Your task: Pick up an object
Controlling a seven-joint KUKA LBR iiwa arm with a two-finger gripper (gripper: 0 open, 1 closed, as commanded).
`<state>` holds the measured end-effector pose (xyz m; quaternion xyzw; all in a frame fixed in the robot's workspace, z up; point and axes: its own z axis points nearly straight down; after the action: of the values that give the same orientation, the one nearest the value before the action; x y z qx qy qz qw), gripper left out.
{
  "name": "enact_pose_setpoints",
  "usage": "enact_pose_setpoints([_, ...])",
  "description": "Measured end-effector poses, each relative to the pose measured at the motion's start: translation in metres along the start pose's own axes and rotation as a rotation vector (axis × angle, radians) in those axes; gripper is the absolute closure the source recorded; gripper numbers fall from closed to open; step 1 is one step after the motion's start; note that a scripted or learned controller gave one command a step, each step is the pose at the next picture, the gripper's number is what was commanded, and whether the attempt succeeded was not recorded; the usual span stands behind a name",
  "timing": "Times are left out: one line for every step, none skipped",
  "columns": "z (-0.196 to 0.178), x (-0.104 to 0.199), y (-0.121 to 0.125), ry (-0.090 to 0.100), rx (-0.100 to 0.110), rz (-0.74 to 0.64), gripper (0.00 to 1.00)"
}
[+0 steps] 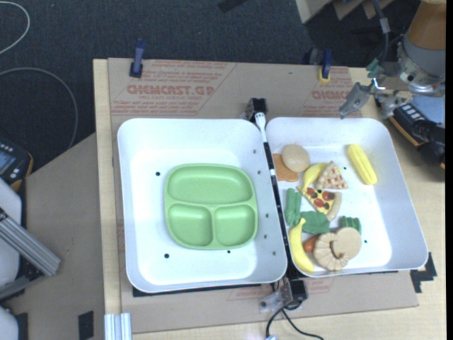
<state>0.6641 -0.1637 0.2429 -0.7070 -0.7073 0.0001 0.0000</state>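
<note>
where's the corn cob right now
The corn cob lies in the right bin, near its upper right corner, apart from the pizza slice to its left.

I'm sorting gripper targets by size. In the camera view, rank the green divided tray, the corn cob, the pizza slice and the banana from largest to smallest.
1. green divided tray, by far the largest
2. banana
3. corn cob and pizza slice: they look alike in size, so I won't rank them.

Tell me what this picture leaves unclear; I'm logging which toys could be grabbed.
- Gripper: small, at the right bin's far rim; whether it holds anything cannot be told.
- Arm: cut off by the top-right corner.
- Toy food pile: pieces overlap, so lower ones are partly hidden.
- Banana: partly covered by green pieces.
</note>
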Motion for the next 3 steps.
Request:
enact_pose_setpoints([0.149, -0.004, -0.04, 0.004, 0.012, 0.003, 0.0])
enact_pose_setpoints([0.156, 0.03, -0.125, 0.004, 0.007, 0.002, 0.0])
enact_pose_setpoints([0.158, 0.062, -0.187, 0.002, 0.003, 0.002, 0.0])
